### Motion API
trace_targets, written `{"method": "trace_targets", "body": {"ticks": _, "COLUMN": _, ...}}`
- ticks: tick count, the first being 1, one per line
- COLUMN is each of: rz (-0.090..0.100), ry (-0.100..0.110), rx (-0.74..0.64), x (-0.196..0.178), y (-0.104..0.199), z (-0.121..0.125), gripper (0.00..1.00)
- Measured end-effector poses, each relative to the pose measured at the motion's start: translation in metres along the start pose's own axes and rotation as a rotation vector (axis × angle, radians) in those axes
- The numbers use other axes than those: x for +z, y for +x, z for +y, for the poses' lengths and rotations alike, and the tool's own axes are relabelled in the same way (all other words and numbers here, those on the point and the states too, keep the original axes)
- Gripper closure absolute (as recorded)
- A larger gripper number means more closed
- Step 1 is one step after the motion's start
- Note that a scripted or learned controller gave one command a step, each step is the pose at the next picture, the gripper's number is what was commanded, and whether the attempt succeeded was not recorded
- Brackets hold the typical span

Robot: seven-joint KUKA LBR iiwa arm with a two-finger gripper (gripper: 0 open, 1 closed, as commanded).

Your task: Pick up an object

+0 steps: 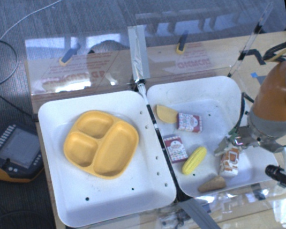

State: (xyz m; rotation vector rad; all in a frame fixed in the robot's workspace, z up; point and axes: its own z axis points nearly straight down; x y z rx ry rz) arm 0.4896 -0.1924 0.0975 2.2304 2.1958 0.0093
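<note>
Gripper [234, 145] low in right bin [225, 89], directly above orange-and-white carton [229, 162]; jaw opening cannot be determined, no grasp confirmed; corn cob [194, 160] nearby

No legible text anywhere. Red-and-white packets in the right bin [234, 90] carry print: one far of centre [189, 122], one at its left wall [175, 148], plus an orange-white carton [228, 162] near the right side, all too small and blurred to read. Faint mirrored reddish lettering on the clear panels [77, 78] at the far edge, unreadable too.
</note>
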Motion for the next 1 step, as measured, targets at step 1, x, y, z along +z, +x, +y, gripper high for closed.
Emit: {"method": "trace_targets", "body": {"ticks": 1, "rz": 0.004, "ry": 0.019, "rx": 0.059, "x": -0.0917, "y": 0.0636, "z": 0.0135, "gripper": 1.0}}
